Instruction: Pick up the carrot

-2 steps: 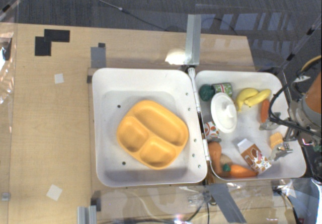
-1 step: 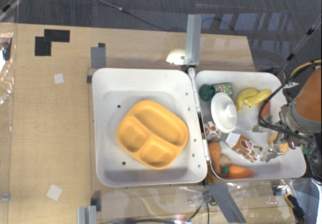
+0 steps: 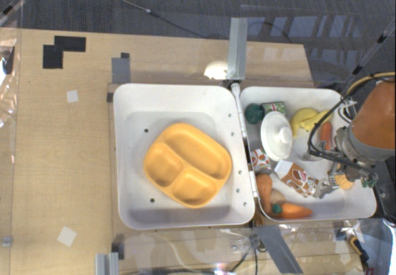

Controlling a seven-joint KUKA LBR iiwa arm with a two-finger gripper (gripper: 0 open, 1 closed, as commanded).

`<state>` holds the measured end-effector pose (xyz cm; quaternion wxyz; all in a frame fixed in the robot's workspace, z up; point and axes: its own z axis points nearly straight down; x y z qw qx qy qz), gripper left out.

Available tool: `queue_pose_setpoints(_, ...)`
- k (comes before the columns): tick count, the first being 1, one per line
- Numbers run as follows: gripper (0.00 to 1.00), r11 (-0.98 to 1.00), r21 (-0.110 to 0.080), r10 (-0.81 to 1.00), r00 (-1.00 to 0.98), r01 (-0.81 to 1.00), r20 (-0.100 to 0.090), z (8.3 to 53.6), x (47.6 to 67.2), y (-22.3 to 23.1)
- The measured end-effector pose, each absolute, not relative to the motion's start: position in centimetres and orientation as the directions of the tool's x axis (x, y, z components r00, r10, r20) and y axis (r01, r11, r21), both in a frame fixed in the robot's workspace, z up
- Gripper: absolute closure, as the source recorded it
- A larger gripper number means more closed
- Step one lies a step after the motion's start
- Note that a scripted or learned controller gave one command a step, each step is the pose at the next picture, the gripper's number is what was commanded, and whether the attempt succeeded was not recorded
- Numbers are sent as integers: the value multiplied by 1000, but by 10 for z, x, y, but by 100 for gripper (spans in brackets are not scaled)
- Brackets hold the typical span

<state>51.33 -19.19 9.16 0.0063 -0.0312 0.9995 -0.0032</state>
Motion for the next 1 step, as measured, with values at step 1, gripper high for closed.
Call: queue_pose_setpoints(1,100,998,-11,-68,-997,-68,-22,104,517,-192)
